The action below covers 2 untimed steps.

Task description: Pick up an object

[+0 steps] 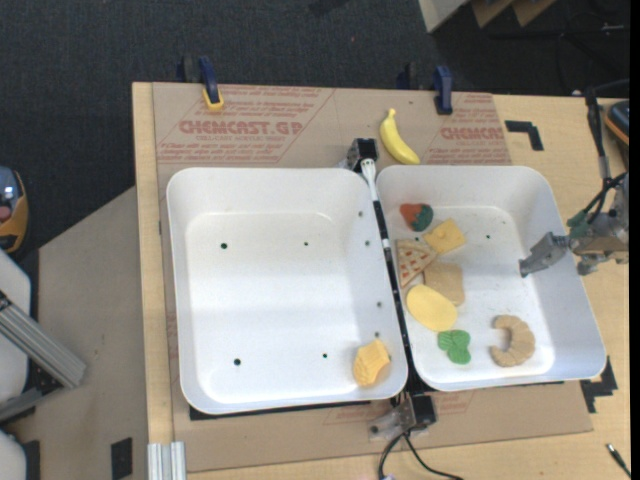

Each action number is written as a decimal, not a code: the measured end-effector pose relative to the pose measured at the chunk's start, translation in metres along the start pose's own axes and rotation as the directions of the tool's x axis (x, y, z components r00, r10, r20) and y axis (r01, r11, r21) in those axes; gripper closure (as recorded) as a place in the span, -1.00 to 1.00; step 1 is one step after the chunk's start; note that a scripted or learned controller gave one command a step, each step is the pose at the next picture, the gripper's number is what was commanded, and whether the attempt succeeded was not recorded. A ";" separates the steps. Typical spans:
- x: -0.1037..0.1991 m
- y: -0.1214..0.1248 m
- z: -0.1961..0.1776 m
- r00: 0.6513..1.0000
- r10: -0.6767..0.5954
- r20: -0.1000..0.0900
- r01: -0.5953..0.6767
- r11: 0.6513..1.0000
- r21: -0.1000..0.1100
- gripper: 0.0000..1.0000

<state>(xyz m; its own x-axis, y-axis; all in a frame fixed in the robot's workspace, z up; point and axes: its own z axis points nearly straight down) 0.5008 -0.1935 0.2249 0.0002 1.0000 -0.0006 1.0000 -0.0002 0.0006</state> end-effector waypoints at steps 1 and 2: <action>0.045 0.065 0.146 1.000 -0.005 -0.003 0.005 1.000 -0.002 -1.00; 0.061 0.163 0.138 1.000 -0.006 0.003 0.006 1.000 -0.012 -1.00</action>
<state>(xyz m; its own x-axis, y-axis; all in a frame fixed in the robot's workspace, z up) 0.6634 -0.1323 0.0874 -0.0059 1.0000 -0.0033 0.9999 0.0060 0.0122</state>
